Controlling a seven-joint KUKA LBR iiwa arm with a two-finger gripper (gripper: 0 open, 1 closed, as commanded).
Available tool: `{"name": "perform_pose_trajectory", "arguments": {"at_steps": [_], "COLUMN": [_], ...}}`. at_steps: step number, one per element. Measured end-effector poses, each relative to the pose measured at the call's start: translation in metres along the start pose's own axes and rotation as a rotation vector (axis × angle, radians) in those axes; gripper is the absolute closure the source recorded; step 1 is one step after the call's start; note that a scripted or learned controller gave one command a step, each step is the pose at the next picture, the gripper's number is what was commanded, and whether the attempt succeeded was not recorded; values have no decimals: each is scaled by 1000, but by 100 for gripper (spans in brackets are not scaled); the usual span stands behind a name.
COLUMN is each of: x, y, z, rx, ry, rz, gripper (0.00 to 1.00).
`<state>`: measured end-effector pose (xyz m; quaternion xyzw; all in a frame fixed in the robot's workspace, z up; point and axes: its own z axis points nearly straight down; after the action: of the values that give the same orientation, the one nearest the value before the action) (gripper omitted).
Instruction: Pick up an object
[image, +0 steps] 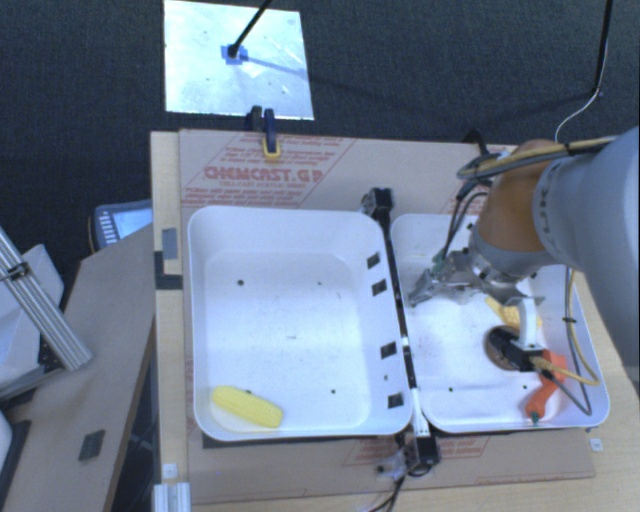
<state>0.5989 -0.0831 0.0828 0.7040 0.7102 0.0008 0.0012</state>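
While the camera view has the gripper (428, 287) low over the right bin (450, 410), just right of the clip strip (392, 300), I read this as the reach step with nothing lifted; I can't tell if the jaws are open or closed, and nothing visibly sits in them. Candidates are a yellow piece (507, 312) and an orange piece (538, 398) well right of the strip, and a yellow cob (246, 406) well left of it. Next move, I'd say: centre over one, descend, close.
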Motion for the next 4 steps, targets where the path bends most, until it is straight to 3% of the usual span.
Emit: {"name": "perform_pose_trajectory", "arguments": {"at_steps": [2, 3, 4], "x": [-13, -69, 3], "y": [73, 64, 71], "z": [-113, -1, -16], "rx": [-7, 4, -1], "ry": [-1, -1, 2], "rz": [3, 11, -1], "gripper": [0, 0, 0]}}
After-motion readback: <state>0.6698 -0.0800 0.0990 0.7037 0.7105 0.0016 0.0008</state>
